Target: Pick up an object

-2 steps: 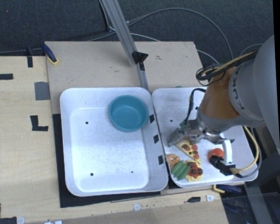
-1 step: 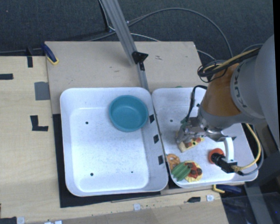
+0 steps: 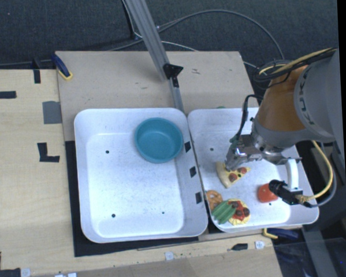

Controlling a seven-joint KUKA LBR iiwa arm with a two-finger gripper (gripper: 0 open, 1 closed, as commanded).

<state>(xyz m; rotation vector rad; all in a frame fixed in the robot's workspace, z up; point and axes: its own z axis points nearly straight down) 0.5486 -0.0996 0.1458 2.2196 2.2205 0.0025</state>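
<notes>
Where the grey arm point(image 3: 301, 108) with its orange band comes in from the right of the camera view, its gripper point(image 3: 235, 161) hangs low over the right bin point(image 3: 207, 127), the metal fingers pointing down at the bin floor. Whether those fingers are apart or together cannot be told from here; they are small and blend with the wrist hardware above them.

Directly under the tip, and reaching a little below it in the picture, lies a toy pizza slice point(image 3: 231, 175), pale yellow with red spots. It looks to touch the fingertips, but nothing shows it caught between them, and it appears to rest on the bin floor.

To the lower right of the gripper sits a red piece point(image 3: 265, 193), near the arm's black cable fitting. Below the gripper and slightly to its left lies a small orange-brown item point(image 3: 213, 196), and just beyond that a green piece point(image 3: 223, 210) touching a red and yellow one point(image 3: 240, 211), all close to the bin's near edge.

Well to the left of the gripper, across the divide between the bins, the left bin point(image 3: 106, 185) holds a blue bowl point(image 3: 158, 140), upright in its far right corner.
</notes>
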